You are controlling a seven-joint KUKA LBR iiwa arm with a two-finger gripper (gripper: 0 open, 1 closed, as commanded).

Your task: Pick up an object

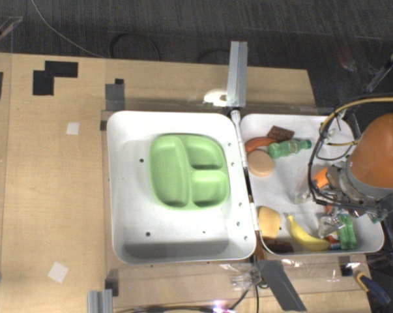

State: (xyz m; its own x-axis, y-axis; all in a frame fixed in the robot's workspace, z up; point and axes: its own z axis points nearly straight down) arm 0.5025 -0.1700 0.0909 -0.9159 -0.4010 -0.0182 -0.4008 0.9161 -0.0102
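The right bin [284, 118] holds several objects. A green bottle [289, 149] lies at the back beside a brown piece [280, 134], a red-orange piece [255, 143] and a tan round object [261, 163]. At the front lie a banana [305, 237], a pale yellow lump [269, 220] and a dark brown piece [281, 245]. My gripper [330, 220] hangs low over the bin's right front part, under the orange band [378, 155]. It is just right of the banana's end and next to a green object [347, 233]. A small orange object [320, 178] shows behind the wrist.
The left bin [128, 194] carries a green divided plate [186, 170]. A metal divider post [237, 74] stands behind the seam between the bins. Cables [333, 139] loop off the arm over the right bin's back corner. Wooden bench surface lies to the left.
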